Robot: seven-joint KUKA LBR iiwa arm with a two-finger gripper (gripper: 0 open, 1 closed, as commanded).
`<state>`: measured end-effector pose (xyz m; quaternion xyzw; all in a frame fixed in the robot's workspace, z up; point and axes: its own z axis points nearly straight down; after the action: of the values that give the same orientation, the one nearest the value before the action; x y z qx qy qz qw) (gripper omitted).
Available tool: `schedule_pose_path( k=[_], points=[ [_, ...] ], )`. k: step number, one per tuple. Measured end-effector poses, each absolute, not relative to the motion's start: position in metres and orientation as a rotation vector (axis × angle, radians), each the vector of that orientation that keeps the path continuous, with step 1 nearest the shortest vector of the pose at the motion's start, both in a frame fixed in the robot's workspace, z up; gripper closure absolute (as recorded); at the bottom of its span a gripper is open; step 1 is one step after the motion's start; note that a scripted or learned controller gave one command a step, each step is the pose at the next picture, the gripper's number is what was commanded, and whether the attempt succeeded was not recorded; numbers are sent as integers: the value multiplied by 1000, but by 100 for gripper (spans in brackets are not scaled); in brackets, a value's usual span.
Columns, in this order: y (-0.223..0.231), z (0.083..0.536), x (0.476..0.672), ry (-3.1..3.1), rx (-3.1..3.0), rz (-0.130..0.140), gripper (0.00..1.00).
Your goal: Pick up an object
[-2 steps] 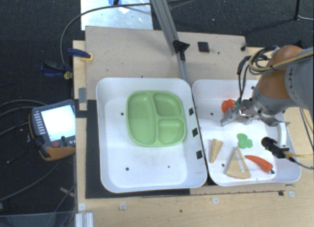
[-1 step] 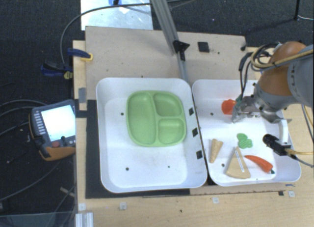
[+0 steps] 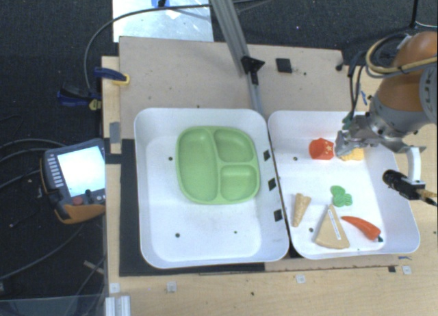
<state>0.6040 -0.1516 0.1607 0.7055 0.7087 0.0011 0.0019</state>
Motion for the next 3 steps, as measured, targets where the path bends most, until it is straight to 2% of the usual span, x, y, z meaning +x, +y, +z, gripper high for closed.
schedule_pose_path(
  k=[2, 3],
  points=[
    [-154, 258, 609, 2225, 2212, 4, 100],
    [-101, 259, 612, 2230, 2211, 3, 100]
  ],
)
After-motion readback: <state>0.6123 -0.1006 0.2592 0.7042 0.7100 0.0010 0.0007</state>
